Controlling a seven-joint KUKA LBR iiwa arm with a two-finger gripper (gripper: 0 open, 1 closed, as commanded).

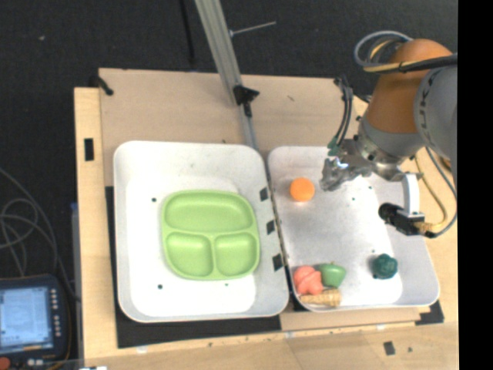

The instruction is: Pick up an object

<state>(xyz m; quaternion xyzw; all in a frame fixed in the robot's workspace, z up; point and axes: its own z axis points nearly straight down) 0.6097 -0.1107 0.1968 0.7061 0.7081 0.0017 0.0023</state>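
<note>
Orange ball in right bin, far-left part | gripper just right of it, jaw state cannot tell, nothing seen held | step: approach | next: shift left over ball, descend, close.

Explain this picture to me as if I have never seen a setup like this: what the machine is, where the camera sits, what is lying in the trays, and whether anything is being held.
The one camera looks down at a slant on a wooden bench. On it sit two shallow white bins side by side. The grey machine with the orange band is a robot arm, reaching in from the picture's right. At its tip is a gripper, hanging over the right bin.

The left bin holds a green divided plate. In the right bin lie an orange ball beside the gripper, a dark green object, and, in the near corner, a pink piece, a green piece and a tan piece bunched together.

Nothing can be seen between the gripper's fingers, so no object is held.
</note>
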